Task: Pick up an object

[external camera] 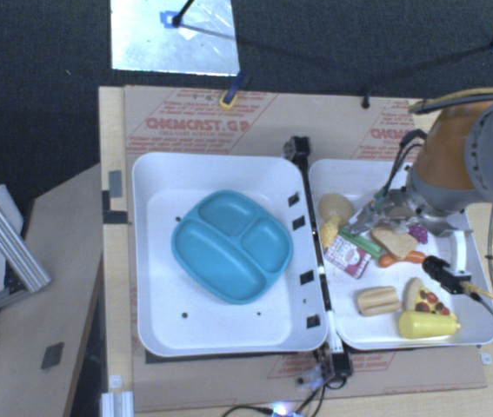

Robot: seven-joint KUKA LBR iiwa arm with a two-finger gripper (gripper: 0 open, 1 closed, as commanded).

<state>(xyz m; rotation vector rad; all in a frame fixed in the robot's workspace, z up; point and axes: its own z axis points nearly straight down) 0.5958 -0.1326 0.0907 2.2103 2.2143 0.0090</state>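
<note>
The gripper (383, 213) is hanging low over the crowded right bin (481, 320), among toy foods (376, 301) lying close together; its state I cannot tell.

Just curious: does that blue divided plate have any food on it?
Empty: the blue plate shows bare compartments; the toy food lies in the right bin.

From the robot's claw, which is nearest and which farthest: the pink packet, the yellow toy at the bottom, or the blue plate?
Measured from the gripper in the camera view:
1. Pink packet, just below and left of it in the right bin.
2. Yellow toy, at the right bin's lower edge.
3. Blue plate, across the divider in the left bin.
</note>
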